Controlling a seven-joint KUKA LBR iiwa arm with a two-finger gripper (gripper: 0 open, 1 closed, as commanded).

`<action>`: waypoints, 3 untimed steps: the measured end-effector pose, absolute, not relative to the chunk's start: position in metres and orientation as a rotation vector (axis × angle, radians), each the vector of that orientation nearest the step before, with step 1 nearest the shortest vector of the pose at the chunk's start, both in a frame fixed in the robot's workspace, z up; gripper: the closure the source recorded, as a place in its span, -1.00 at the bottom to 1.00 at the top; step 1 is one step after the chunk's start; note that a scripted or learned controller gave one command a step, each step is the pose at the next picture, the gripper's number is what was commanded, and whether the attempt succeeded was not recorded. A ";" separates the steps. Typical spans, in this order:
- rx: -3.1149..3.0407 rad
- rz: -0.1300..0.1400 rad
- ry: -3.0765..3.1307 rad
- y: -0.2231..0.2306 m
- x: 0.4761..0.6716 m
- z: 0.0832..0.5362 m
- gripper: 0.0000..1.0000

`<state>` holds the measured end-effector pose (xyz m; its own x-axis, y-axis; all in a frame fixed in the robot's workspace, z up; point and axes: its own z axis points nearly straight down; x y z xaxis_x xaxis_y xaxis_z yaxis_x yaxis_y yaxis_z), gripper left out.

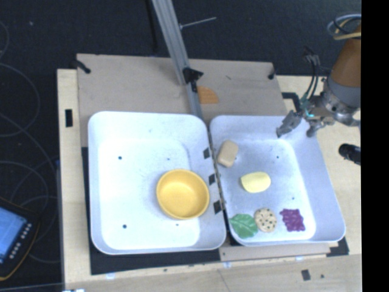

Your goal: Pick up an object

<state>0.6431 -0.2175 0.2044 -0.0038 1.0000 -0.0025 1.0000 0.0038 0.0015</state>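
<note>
The gripper (299,125) is hovering over the far right corner of the right bin (316,181), fingers apart and holding nothing. The pickable things are lying in that bin: a tan block (228,153) by the left wall, a yellow lemon-like piece (255,182) mid-bin, and a green leaf (244,225), cookie (265,219) and purple grapes (293,219) along the near edge. A yellow bowl (182,193) is sitting in the left bin (121,139). The lemon piece looks easiest since it is well apart from its neighbours; the gripper should be centring over it, straddling its narrow width, then descending straight down.
</note>
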 end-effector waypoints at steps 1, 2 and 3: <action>2.214 -0.003 2.225 -0.218 0.643 0.204 -1.00; 2.215 -0.005 2.230 -0.221 0.651 0.147 -1.00; 2.213 -0.005 2.231 -0.222 0.650 0.098 -1.00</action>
<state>0.6500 -0.2220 0.0982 -0.0081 1.0000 -0.0018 1.0000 0.0081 -0.0032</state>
